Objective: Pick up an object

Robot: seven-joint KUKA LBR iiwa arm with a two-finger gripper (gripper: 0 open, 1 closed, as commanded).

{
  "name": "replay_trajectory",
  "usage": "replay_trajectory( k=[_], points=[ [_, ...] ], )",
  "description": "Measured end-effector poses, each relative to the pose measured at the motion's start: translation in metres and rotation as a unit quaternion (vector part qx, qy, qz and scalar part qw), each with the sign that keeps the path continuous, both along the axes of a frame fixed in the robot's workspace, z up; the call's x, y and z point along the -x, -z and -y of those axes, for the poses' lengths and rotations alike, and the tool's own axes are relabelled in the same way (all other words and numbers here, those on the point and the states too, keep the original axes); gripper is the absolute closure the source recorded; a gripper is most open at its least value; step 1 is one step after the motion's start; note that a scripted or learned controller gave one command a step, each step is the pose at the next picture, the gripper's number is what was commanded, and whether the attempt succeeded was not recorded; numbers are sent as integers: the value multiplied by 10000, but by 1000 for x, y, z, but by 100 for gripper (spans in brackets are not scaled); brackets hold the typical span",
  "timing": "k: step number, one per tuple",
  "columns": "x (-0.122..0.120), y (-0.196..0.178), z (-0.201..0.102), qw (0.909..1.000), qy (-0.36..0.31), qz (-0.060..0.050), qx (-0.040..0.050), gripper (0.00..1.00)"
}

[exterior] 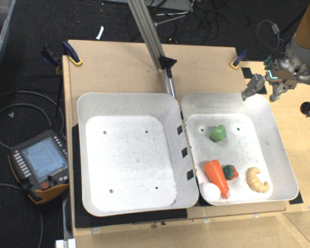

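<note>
Approach step: nothing has been picked up, and the gripper (265, 88) is poised above the far right corner of the right bin (279, 143).

In the camera view, the claw is seen spread, with two dark fingers apart and nothing between them, held just over the bin's far rim. Four candidate objects are lodged in that bin: a green round piece (217, 133) near the middle, an orange carrot (216, 175) lying towards the near edge with a white egg (212, 191) touching its lower end, a small red and green item (230, 172) just beside the carrot, and a tan croissant (258, 180) near the right wall. The green piece, standing apart, is judged the easiest target; a move inward and a descent over it would be required before closing.
</note>
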State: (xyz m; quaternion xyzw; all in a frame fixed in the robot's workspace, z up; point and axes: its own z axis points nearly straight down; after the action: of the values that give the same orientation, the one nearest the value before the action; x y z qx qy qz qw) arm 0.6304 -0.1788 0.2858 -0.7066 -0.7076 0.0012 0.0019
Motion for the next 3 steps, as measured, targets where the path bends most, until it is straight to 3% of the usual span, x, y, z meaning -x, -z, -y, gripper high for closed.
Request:
replay_trajectory(
  k=[1, 2, 3],
  points=[
    [-1, -2, 0, 10000, -9, 19, 8, 0],
    [-10, 46, -2, 10000, -11, 2, 5, 0],
    [0, 105, -5, 10000, 8, -10, 0, 0]
  ],
)
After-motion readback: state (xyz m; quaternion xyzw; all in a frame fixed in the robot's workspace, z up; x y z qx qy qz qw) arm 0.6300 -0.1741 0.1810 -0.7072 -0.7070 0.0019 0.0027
